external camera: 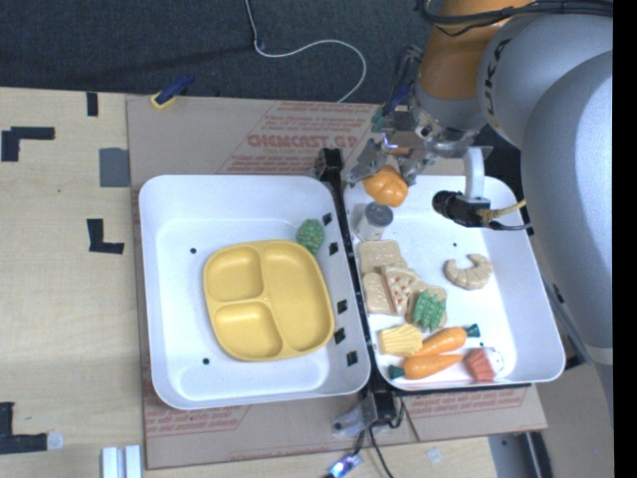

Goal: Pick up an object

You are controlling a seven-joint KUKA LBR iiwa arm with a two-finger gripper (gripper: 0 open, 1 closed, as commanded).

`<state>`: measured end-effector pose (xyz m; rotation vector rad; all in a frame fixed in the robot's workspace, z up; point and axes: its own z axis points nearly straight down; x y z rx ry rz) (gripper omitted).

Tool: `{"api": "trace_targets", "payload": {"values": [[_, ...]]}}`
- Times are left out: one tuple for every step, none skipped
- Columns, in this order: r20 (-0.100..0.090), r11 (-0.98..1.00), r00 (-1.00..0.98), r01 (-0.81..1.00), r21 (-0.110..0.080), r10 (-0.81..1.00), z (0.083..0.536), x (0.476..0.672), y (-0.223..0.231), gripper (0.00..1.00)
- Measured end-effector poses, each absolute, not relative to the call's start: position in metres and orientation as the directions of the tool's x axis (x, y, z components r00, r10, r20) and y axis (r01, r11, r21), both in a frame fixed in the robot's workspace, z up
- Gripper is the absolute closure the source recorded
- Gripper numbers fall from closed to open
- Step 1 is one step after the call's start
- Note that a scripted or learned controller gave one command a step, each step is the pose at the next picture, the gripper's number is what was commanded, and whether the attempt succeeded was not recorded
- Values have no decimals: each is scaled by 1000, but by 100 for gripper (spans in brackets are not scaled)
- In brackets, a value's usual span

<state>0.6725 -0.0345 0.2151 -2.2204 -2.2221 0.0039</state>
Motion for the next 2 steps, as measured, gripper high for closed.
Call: {"api": "trace_targets", "payload": {"values": [[0,2,-2,1000,0,1000,232,664,-28,100],[-1,1,-1,1000,-2,1000,231,664,-28,100]]}}
